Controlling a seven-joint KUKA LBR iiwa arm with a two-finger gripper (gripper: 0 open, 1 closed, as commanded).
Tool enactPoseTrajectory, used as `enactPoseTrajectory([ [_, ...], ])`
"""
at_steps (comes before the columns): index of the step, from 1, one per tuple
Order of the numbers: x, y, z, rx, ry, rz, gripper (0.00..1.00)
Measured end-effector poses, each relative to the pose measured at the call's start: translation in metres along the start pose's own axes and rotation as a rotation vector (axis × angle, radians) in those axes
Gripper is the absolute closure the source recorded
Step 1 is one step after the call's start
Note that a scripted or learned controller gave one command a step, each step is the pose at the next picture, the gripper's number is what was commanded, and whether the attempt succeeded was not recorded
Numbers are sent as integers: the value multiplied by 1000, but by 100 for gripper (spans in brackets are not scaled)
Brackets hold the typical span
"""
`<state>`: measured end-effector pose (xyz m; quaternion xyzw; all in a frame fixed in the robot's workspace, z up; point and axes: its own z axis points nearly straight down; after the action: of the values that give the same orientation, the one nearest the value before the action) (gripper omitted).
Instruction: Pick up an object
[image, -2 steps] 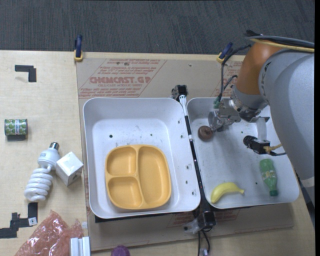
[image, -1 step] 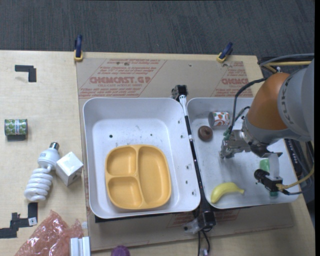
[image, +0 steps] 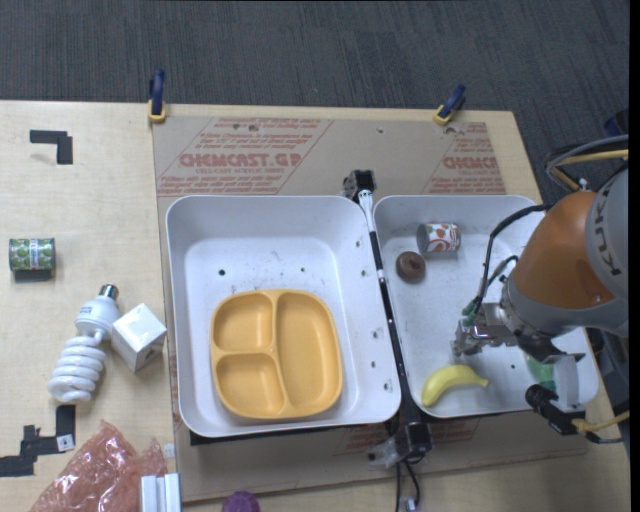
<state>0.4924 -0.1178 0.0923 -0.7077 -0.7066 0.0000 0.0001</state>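
Right bin (image: 440, 205): banana (image: 452, 383) just below claw (image: 468, 340).

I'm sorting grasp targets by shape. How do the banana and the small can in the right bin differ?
The banana is yellow, long and curved; the small can is short and cylindrical, white with red markings. The banana lies near the front edge of the right bin, close to the gripper; the can lies on its side at the back, farther from the gripper. Both rest loose on the bin floor.
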Motion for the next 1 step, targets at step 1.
enactPoseTrajectory([
  [1,-1,1,-10,-3,-1,1,100],
])
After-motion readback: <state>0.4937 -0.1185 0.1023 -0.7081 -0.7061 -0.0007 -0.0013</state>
